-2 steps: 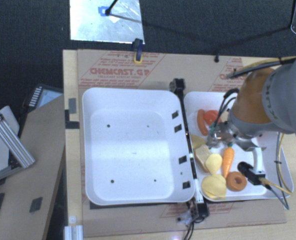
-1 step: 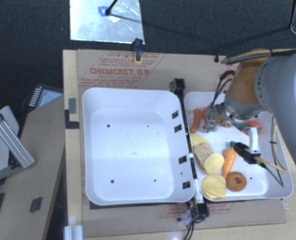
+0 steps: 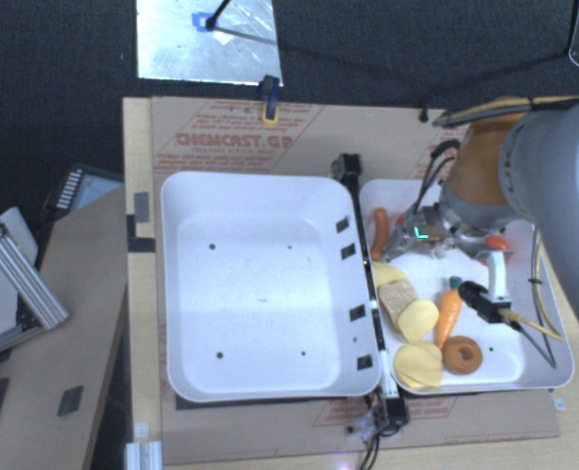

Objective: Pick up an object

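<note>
The right bin (image 3: 544, 346) holds several toy foods. A red-orange sausage (image 3: 380, 233) lies at its upper left, and below it a pale yellow piece (image 3: 387, 274) and a tan bread slice (image 3: 398, 299). A yellow lemon-like piece (image 3: 419, 318), an orange carrot (image 3: 449, 315), a brown donut (image 3: 461, 354) and another yellow piece (image 3: 418, 365) sit toward the front. My gripper (image 3: 413, 236) hangs low over the bin's upper part, just right of the sausage. I see nothing held.
The left bin (image 3: 260, 282) lies beside the right one, with a black divider clip strip (image 3: 362, 262) between them. A red-tipped white piece (image 3: 496, 267) lies right of the carrot. A shiny plate (image 3: 209, 25) sits at the back.
</note>
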Available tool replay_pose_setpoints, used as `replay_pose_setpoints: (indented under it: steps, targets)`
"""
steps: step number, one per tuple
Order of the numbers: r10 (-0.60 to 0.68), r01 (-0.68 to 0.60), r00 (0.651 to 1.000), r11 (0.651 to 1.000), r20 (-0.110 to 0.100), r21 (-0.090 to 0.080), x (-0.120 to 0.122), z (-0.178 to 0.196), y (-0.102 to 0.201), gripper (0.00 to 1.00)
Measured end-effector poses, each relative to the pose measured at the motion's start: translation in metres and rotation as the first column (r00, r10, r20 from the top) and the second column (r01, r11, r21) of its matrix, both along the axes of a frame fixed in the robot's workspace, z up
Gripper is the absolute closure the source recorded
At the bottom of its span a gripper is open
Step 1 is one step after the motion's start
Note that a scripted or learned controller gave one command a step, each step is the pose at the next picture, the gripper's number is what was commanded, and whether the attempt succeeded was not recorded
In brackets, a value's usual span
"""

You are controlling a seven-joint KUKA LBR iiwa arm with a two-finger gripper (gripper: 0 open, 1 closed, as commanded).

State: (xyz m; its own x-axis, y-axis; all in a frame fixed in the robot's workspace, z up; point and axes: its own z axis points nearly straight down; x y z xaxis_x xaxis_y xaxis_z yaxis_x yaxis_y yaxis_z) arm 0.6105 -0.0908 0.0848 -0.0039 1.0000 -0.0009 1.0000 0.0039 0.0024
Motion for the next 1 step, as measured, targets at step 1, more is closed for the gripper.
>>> replay_pose_setpoints:
  steps: [1]
  targets:
    - [0.004,-0.005,0.999,1.0,-0.053,-0.013,0.0496,-0.003,-0.003,0.0]
